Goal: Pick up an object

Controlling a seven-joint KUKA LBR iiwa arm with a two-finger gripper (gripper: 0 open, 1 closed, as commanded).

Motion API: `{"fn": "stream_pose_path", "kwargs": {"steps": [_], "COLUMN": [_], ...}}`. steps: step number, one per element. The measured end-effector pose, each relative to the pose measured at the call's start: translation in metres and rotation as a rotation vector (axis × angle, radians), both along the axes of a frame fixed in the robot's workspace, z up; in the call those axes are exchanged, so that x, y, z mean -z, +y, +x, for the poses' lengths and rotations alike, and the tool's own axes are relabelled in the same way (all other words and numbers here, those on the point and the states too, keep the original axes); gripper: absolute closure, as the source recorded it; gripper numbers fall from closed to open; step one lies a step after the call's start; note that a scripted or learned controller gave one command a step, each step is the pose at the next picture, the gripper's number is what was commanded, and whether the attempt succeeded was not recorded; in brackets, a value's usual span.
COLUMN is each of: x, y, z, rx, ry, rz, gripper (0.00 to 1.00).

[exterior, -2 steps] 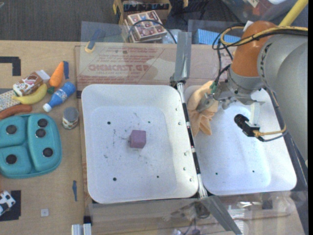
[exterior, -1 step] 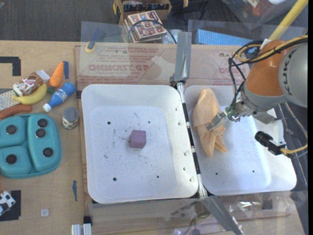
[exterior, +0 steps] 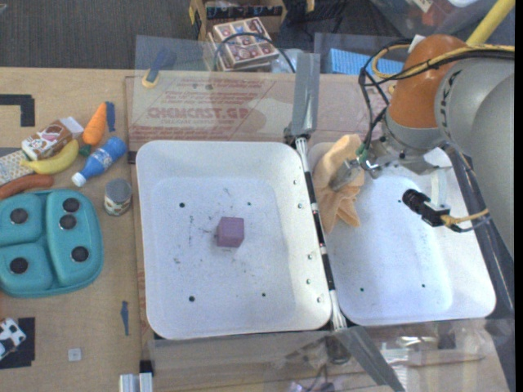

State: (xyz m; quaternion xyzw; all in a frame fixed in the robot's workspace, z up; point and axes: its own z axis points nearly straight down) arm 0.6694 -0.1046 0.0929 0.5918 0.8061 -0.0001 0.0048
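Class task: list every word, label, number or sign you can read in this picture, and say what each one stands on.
"CHEMCAST GP", roughly, in faint red letters: on the clear sheet behind the left bin. The last letters are unsure.
Label on the small packet by the banana: too small to read.
Label on the blue bottle: too blurred to read.
Patterned box at the top: no text legible.

Purple block [exterior: 230, 232] in white left bin [exterior: 163, 300]; tan cloth [exterior: 339, 188] in white right bin [exterior: 458, 300]. Grey arm [exterior: 482, 104], orange band [exterior: 425, 84]. Bench [exterior: 49, 333] light wood. At 9 o'clock: teal tray [exterior: 45, 256], yellow banana [exterior: 51, 162], orange carrot [exterior: 96, 122], blue-white bottle [exterior: 100, 160], grey can [exterior: 118, 196].
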Motion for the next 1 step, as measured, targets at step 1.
{"fn": "stream_pose_path", "kwargs": {"steps": [1], "x": [-0.0115], "y": [0.0033], "z": [0.0013], "rx": [-0.004], "ry": [-0.002], "rz": [0.004], "gripper": [1.00]}}
